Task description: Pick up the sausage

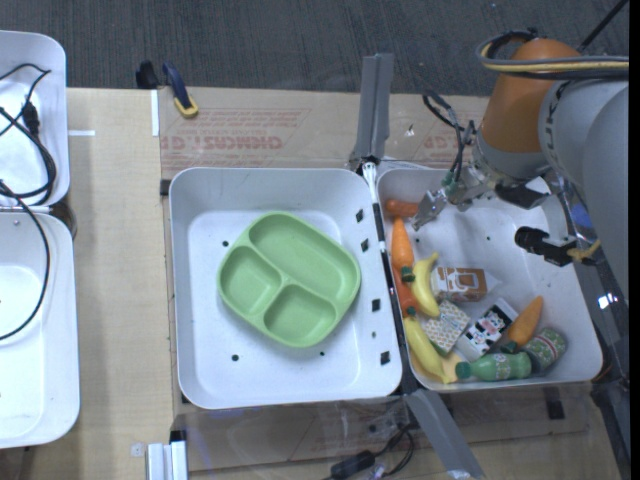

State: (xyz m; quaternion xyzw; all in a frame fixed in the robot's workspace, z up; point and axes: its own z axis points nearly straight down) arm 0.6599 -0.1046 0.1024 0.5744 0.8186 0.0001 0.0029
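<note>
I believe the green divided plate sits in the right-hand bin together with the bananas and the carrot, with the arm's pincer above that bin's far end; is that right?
Not quite: the camera view shows the green divided plate by itself in the left bin. The bananas and the carrot lie in the right bin, and the pincer is indeed above that bin's far end.

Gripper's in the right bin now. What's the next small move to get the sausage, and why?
Probably shift toward the right bin's near right side. The gripper hangs at the far left corner, while what looks like the sausage lies near the front, beside the green bottle.
</note>
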